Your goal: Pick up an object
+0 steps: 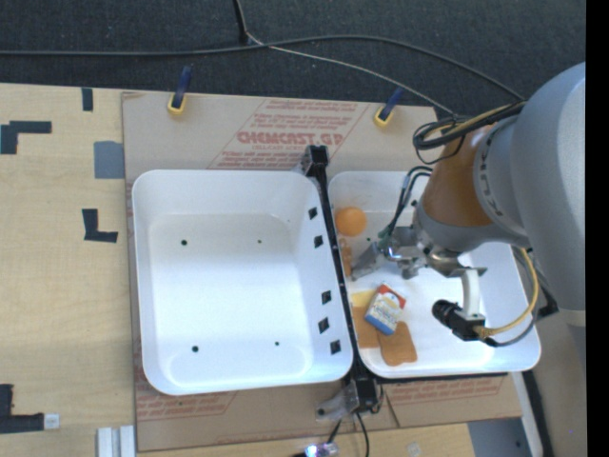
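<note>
Objects for picking lie in the right bin (504, 350), crowded along its left wall, but first the bigger things. Counter (57, 255): pale wood, with dark tape marks on its left part; its far edge meets a dark floor crossed by a black cable (285, 41). Cardboard sheet (276, 136) under both bins, printed in red; the largest line looks like "CHEMCAST GP", the smaller lines above and below too fine to read. Two yellow clamps (177, 104) pin its far edge. Arm (533, 179): grey bulk cut off at the right edge, orange band (452, 193) above the wrist, hiding most of the right bin's far right corner. Left bin (228, 274): white, shallow, small dark spots on its floor. Gripper (381, 255) low over the right bin, near its left wall; fingers too blurred and tangled with metal parts to say whether they stand apart or closed, or whether anything sits between them. Black fitting (455, 318) with a yellow cable hangs off the wrist's near side. Small things: an orange ball (351, 221) just beyond the gripper, a white packet (384, 309) with blue and red print, illegible, and a tan flat piece (398, 347) touching the packet's near edge. A yellowish scrap beside the packet is hard to identify.
</note>
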`<act>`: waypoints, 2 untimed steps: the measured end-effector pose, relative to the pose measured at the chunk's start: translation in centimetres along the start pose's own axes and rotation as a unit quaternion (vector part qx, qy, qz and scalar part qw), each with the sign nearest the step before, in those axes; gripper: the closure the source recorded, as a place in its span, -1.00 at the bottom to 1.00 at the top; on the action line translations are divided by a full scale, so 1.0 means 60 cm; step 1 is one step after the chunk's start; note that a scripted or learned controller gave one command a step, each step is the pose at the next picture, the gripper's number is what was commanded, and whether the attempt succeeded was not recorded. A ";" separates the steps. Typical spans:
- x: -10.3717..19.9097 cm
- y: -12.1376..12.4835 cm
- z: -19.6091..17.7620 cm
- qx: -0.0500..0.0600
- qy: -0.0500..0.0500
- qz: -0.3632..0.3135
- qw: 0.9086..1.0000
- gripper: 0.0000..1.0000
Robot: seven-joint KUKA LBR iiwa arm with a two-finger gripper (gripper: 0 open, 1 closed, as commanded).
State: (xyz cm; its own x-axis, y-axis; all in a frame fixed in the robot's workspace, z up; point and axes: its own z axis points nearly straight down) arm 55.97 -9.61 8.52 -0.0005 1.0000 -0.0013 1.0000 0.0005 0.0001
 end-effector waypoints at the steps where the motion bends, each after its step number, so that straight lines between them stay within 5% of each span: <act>1: 0.002 -0.032 -0.001 -0.002 -0.001 0.000 1.000 -1.00; 2: -0.003 0.013 0.000 0.000 0.001 0.000 1.000 -1.00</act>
